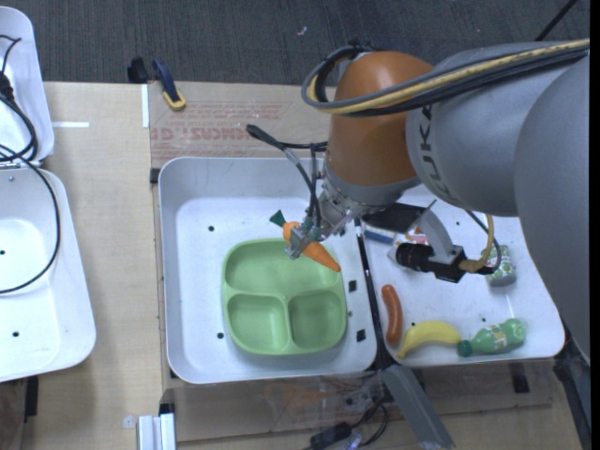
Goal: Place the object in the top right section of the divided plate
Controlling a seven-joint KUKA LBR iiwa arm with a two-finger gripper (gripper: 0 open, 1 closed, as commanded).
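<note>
A green divided plate lies in the left bin, with one large section at the back and two smaller ones in front. A toy carrot with a green top hangs over the plate's back right rim. My gripper is shut on the carrot near its leafy end, just above the plate's large section.
In the right bin lie a red sausage, a yellow banana, a green bottle and a small pale item. My bulky arm overhangs the right bin. A white basin sits far left.
</note>
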